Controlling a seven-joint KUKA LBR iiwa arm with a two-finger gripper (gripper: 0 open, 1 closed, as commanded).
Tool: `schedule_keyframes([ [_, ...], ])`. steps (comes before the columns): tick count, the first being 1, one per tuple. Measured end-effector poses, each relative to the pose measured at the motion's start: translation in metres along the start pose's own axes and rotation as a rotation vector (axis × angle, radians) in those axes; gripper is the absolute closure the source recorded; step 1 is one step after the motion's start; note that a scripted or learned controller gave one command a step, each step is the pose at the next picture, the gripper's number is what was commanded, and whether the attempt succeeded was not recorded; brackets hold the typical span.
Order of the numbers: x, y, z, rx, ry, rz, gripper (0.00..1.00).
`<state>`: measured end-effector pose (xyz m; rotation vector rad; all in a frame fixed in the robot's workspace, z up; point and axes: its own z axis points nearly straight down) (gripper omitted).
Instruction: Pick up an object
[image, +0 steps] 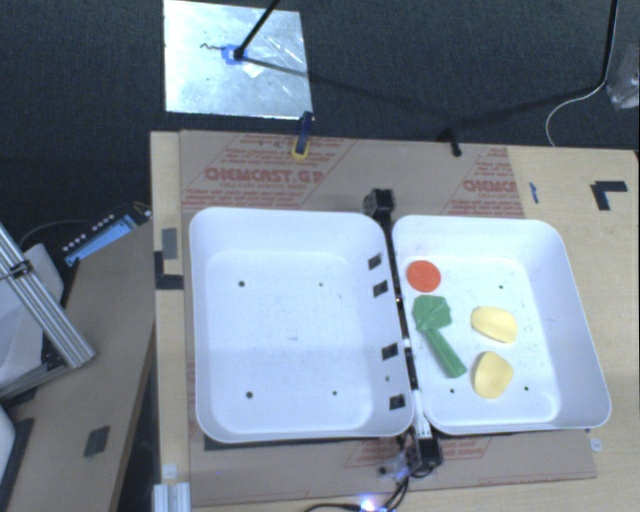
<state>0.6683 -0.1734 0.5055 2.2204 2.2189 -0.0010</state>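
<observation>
The right bin (560, 270) holds several small objects. A flat red disc (423, 274) lies near its upper left. Just below it lies a green piece with a handle (438, 330), slanting down to the right. Two yellow lumps rest to the right of it: one (494, 323) at mid-height and one (492, 374) lower down.
The left bin (290, 320) sits beside the right one, joined by a row of black clips (385, 290). Both rest on a cardboard sheet (270, 170) on the bench. A shiny metal plate (235, 60) lies on the floor behind. An aluminium frame (40, 310) stands at the left.
</observation>
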Motion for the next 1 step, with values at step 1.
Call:
schedule_keyframes([
  [1, 0.0156, 0.0002, -0.0276, -0.003, 0.001, -0.005, 1.00],
])
